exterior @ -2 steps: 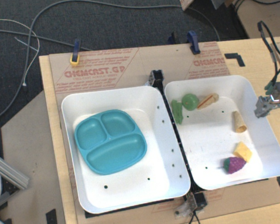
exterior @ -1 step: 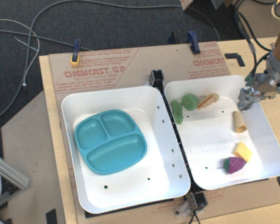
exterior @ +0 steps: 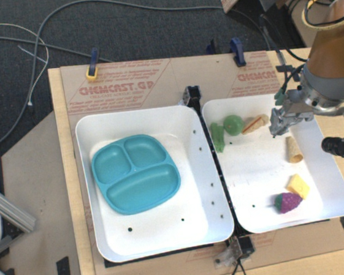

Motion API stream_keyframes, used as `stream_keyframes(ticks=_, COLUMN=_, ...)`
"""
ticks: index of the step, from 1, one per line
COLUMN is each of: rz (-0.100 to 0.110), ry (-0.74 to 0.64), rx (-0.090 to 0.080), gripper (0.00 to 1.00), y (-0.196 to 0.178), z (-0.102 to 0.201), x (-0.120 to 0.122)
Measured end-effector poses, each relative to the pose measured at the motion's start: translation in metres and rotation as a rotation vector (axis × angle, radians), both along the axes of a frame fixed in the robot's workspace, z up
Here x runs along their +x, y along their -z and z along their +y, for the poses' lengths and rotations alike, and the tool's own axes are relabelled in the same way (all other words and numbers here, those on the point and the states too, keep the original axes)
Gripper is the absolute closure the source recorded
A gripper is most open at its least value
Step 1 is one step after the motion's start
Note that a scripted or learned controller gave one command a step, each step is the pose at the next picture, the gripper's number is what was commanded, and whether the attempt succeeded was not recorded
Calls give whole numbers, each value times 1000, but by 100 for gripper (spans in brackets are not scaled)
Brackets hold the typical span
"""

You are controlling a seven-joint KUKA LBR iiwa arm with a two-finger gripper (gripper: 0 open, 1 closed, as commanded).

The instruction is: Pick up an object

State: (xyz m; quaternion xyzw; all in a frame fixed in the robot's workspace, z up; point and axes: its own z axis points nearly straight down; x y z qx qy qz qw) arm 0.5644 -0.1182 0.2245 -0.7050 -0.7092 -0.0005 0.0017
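Although several objects lie in the right bin (exterior: 328,208), the gripper (exterior: 279,123) hangs over that bin's upper part, and two objects are close enough to count as candidates. The tan cylinder (exterior: 293,149) lies just below and slightly right of the gripper in the camera view, its long axis running roughly up and down the picture. The orange stick (exterior: 254,124) lies just to the gripper's left, its long axis nearly across the picture and tilted slightly. Whether the gripper stands apart or together cannot be told at this slant, and nothing is seen held in it.

Farther left of the gripper lie a green round piece (exterior: 233,123) and a green strip (exterior: 218,138). Well below it, near the bin's lower edge, a yellow block (exterior: 298,185) touches a purple piece (exterior: 287,202).

Judgement: the cylinder is the nearer target. The approach would call for a short shift toward the lower edge, closing across its short axis. The left bin (exterior: 96,173) holds a teal divided plate (exterior: 136,172), well apart from the gripper.
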Motion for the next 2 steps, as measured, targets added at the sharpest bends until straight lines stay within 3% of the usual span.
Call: stream_keyframes(ticks=2, rz=-4, ry=-1, rx=0, gripper=100, y=-15, z=110, x=30)
